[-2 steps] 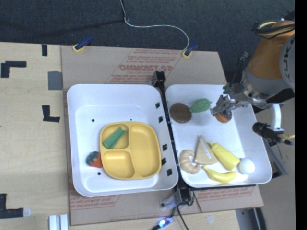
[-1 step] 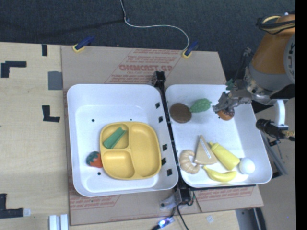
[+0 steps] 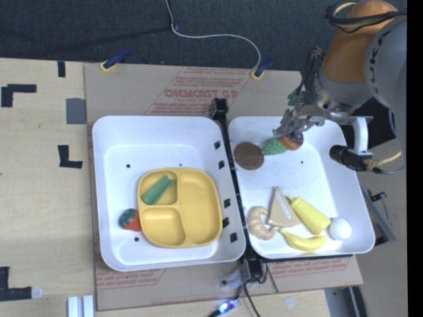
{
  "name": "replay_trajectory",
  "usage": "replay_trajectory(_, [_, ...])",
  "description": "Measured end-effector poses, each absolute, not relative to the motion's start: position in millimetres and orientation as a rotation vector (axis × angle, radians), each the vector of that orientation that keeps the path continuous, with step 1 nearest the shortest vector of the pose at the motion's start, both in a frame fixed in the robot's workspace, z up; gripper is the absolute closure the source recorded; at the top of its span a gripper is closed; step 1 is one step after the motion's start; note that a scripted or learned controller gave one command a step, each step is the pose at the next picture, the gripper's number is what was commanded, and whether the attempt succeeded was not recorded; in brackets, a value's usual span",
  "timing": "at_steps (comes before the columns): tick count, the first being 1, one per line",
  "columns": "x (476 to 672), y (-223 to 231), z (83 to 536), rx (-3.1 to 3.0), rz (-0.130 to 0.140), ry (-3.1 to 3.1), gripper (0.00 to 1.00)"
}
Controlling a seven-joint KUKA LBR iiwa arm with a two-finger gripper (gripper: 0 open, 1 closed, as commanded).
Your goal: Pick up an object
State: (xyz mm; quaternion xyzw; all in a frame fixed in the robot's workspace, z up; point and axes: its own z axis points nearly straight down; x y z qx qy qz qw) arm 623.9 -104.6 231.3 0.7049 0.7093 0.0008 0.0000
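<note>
My gripper (image 3: 291, 132) hangs over the far part of the right bin (image 3: 330, 160), its fingers closed on a small orange item with a green leafy end, a toy carrot (image 3: 279, 144), held a little above the bin floor. A brown round disc (image 3: 249, 156) lies just left of it. Toward the near side of the same bin lie a beige wedge (image 3: 281, 208), a croissant (image 3: 259, 222), a yellow bottle (image 3: 309, 214), a banana (image 3: 303, 242) and a white egg (image 3: 340, 229).
The left bin (image 3: 112, 150) holds a yellow divided tray (image 3: 185, 210) with a green piece (image 3: 157, 190) in one compartment. A red and green toy (image 3: 129, 220) lies beside the tray. A black divider clip (image 3: 220, 111) sits between the bins.
</note>
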Motion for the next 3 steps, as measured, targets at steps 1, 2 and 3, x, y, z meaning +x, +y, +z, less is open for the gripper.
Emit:
replay_trajectory(1, [637.5, -71.6, 233.0, 2.217, 0.0, 2.227, 1.0])
replay_trajectory(2, [635.6, -77.7, 233.9, 2.221, -0.003, 2.222, 1.0])
replay_trajectory(3, [644.1, -77.5, 223.5, 2.22, -0.004, 2.223, 1.0])
